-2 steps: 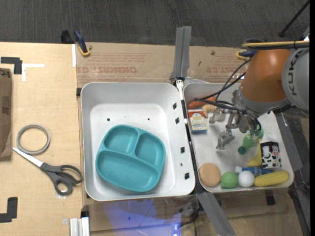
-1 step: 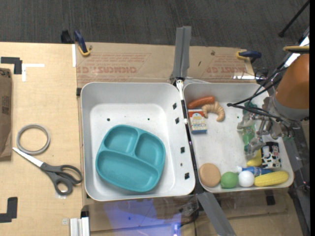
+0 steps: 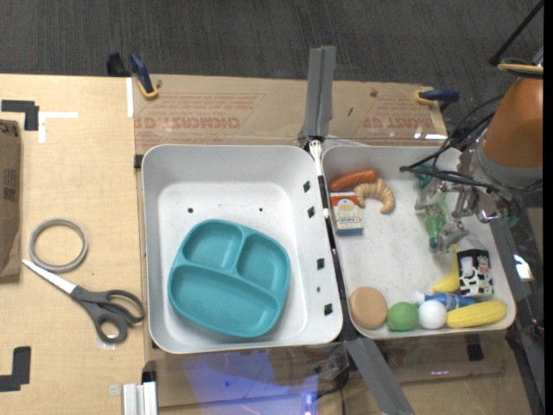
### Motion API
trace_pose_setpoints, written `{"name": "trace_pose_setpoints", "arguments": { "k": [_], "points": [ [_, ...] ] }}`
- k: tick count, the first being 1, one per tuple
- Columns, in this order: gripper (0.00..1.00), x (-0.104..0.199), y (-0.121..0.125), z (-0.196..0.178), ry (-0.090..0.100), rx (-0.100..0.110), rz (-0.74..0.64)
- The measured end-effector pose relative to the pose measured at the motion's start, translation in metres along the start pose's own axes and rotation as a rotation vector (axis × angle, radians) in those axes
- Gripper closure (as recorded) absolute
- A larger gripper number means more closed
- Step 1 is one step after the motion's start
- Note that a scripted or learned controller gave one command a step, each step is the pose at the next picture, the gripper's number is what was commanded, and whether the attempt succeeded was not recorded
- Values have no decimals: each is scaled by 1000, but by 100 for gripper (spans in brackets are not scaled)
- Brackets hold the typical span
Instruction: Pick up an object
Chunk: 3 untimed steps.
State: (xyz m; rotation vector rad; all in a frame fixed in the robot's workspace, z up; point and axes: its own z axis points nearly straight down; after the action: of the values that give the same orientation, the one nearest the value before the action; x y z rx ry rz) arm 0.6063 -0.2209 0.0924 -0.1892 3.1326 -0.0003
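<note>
My gripper (image 3: 441,229) hangs over the right side of the right bin (image 3: 389,253), its fingers slightly apart and open with nothing between them. Just below it lie a black-and-white cow-patterned toy (image 3: 473,271) and a small yellow banana (image 3: 448,283). Along the bin's front edge sit a tan egg-shaped ball (image 3: 368,307), a green ball (image 3: 402,316), a white ball (image 3: 431,314) and a yellow corn cob (image 3: 474,315). At the back left of the bin are a red sausage (image 3: 353,179), a croissant (image 3: 380,195) and a small carton (image 3: 348,215).
The left bin (image 3: 164,232) holds a teal divided plate (image 3: 229,277). On the bench to the left lie grey scissors (image 3: 86,299) and a roll of tape (image 3: 58,243). A grey divider bar (image 3: 320,102) stands between the bins at the back.
</note>
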Motion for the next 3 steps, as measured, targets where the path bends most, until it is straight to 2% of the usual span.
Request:
{"name": "trace_pose_setpoints", "arguments": {
  "k": [1, 2, 3],
  "points": [
    [0, 32, 4, -1, -1, 0, 71],
    [0, 48, 6, 0, 0, -1, 114],
    [100, 46, 7, -11, -6, 1, 111]
  ]
}}
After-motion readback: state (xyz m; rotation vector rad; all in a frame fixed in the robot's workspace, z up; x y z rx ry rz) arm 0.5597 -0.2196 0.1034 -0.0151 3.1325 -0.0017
